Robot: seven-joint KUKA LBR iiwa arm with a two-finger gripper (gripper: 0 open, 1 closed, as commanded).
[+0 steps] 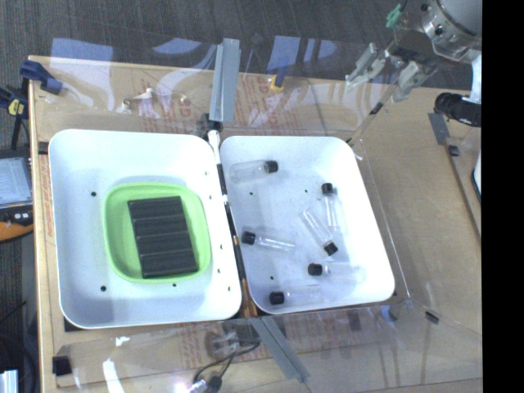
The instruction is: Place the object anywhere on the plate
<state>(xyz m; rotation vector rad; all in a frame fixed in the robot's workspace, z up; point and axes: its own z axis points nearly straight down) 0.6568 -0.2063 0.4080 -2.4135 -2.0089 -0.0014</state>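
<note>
Task not begun: the spread, empty two-finger gripper (383, 65) hovers beyond the right white bin (360, 170) of clear black-capped vials (322, 229), the green square plate (115, 211) awaiting one.

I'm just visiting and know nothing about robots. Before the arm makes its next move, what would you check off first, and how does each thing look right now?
1. Gripper position: above the bench's far right corner, outside both bins. Ok for a start.
2. Gripper load: nothing seen between its fingers, which stand apart. Ok.
3. Objects to pick: several clear vials with black caps, such as one, lie in the right bin. Ok.
4. Vial spacing: two near the middle lie very close or touching. Cannot tell whether a clean grasp fits.
5. Target: green plate in the left bin, carrying a dark ribbed slab. Cannot tell if a vial would rest steady there.
</note>
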